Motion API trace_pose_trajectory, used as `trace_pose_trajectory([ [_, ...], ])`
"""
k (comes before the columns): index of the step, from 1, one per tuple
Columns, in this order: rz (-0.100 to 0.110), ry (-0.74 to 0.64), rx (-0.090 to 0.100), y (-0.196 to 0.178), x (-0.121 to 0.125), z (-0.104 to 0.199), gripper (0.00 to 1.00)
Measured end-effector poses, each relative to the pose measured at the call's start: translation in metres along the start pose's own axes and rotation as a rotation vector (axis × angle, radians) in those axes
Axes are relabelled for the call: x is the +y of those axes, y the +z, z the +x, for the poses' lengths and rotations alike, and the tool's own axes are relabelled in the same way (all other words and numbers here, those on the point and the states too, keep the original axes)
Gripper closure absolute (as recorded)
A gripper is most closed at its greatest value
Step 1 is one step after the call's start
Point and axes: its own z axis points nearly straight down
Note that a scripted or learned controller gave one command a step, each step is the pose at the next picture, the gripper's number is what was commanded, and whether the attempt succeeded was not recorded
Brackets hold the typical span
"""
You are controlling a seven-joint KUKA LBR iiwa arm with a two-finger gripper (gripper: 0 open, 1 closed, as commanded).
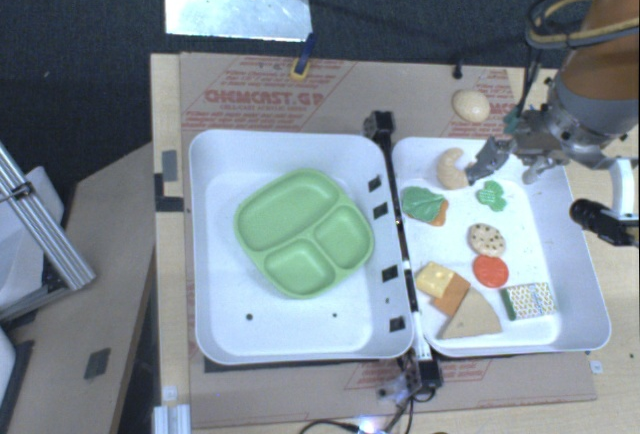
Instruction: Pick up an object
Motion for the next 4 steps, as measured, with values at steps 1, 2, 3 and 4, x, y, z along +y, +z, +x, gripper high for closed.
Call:
trace_pose_trajectory([
  [1,-0.012,-0.002,-0.001,-0.007,0.002,0.0,0.0],
  [2,-0.007,0.001,0.0,0.055,-0.002,-0.003,0.0],
  [3,-0.009,0.0,-0.001,0.097,0.002,0.001,0.0],
  [4,-0.008,0.001,0.0,0.139,0.002,0.0,0.0],
])
